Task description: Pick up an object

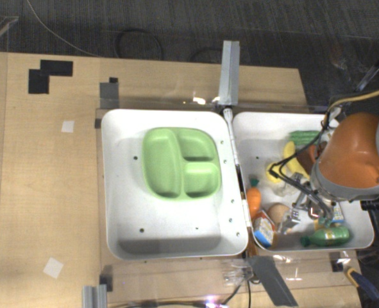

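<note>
The right bin (266, 128) holds several small objects. An orange carrot (254, 201) lies by its left wall. Beside the carrot is a beige egg-shaped item (277, 212), with a small red, white and blue packet (263, 230) in front of it. A green bottle (326, 236) lies along the front wall. A yellow banana-like piece (292, 163) and a green ridged item (303, 138) sit further back. My gripper (300, 209) hangs low over the bin's front half, just right of the beige item and above the bottle. The arm's orange band (353, 153) hides the bin's right side.
The left bin (122, 191) holds a green divided plate (180, 162). A metal post (229, 72) stands at the back between the two bins. Black cables (285, 169) loop from the wrist over the yellow piece. Wooden bench (42, 191) extends to the left.
</note>
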`<state>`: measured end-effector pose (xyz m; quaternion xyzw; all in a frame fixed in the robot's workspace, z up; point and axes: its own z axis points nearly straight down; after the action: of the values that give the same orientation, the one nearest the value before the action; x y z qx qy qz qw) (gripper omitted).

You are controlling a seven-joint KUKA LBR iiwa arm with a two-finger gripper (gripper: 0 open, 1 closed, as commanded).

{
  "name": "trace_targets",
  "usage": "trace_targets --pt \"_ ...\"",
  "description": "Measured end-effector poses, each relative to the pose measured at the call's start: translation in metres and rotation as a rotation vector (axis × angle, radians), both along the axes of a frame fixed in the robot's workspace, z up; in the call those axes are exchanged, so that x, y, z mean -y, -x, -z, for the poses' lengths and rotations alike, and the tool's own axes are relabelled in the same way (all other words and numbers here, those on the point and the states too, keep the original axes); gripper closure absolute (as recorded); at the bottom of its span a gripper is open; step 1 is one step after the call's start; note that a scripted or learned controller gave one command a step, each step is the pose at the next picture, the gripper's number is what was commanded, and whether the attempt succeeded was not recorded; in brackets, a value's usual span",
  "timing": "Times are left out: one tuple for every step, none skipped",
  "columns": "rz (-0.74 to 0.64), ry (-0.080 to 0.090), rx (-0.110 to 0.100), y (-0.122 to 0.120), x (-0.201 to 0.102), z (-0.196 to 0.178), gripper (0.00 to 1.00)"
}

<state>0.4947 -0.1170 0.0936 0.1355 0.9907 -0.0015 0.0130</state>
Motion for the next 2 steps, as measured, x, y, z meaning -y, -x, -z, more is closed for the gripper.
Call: trace_targets --pt "-0.083 -0.003 -0.012 -0.046 0.006 -0.012 0.00" --pt "-0.153 -0.003 -0.018 -0.173 0.036 0.000 0.00"
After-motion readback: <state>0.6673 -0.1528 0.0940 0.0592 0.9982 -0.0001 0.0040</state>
